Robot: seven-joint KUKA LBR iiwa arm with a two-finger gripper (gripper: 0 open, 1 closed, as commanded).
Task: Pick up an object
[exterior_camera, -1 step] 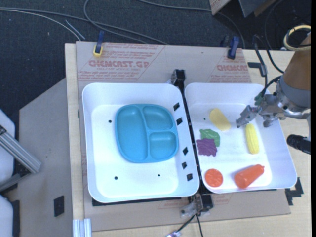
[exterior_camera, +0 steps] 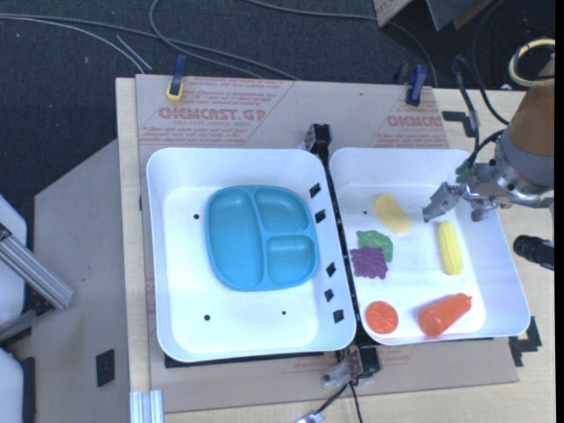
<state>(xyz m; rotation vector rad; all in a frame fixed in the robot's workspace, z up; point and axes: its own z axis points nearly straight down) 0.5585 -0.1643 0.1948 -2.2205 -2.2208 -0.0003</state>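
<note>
Front edge of the right bin (exterior_camera: 520,302) first: an orange carrot (exterior_camera: 445,314) lies slantwise toward the front right corner, thick and tapered, glossy like moulded plastic. Just to its left sits a round red-orange tomato (exterior_camera: 382,317), flat-topped and smooth, close to the front wall.

Moving up to mid-bin: a purple leafy piece (exterior_camera: 369,262) and a green leafy piece (exterior_camera: 374,241) touch each other, crinkled and low, awkward shapes for two fingers. To their right, well apart, the yellow corn (exterior_camera: 450,247) lies with its long axis running front to back, ribbed and slim.

Further back, a pale yellow lump (exterior_camera: 392,212), rounded and matte, rests near the middle of the back half.

And here is the gripper (exterior_camera: 458,199), hovering over the back right part of the bin. Its fingers look spread apart, with nothing between them. The corn sits just in front of it, the nearest candidate, I'd say; the lump lies off to its left. Because the corn runs front to back, closing across its narrow width looks the sensible approach, a short drop forward and down.

Over in the left bin (exterior_camera: 167,263), a blue divided tray (exterior_camera: 261,236) lies flat, smooth plastic, three compartments, well apart from the action.
</note>
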